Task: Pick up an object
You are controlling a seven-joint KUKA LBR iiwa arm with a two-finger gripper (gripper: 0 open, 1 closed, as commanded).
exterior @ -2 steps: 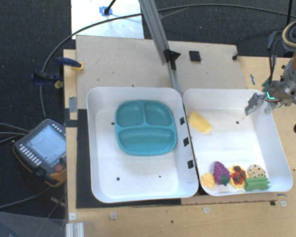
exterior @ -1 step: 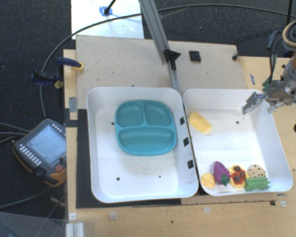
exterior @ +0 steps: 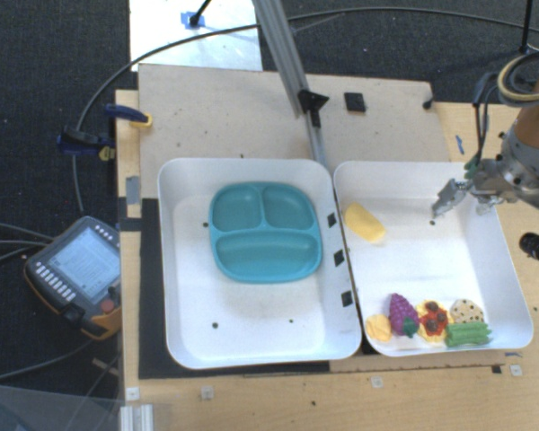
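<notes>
My gripper [exterior: 463, 203] hangs over the upper right part of the right bin [exterior: 422, 259], open, with nothing between its fingers. A yellow toy block [exterior: 364, 223] lies at the bin's upper left, well to the left of the gripper. Along the bin's front edge sit a small yellow piece [exterior: 377, 328], purple grapes [exterior: 401, 312], a pizza-like toy [exterior: 432, 319], a speckled cookie [exterior: 467, 310] and a green bean pod [exterior: 468, 334].
The left bin [exterior: 184, 268] holds a teal divided plate [exterior: 265, 233]. A slanted metal pole [exterior: 287, 52] crosses the board behind the bins. A teach pendant [exterior: 76, 272] lies off the bench at the left.
</notes>
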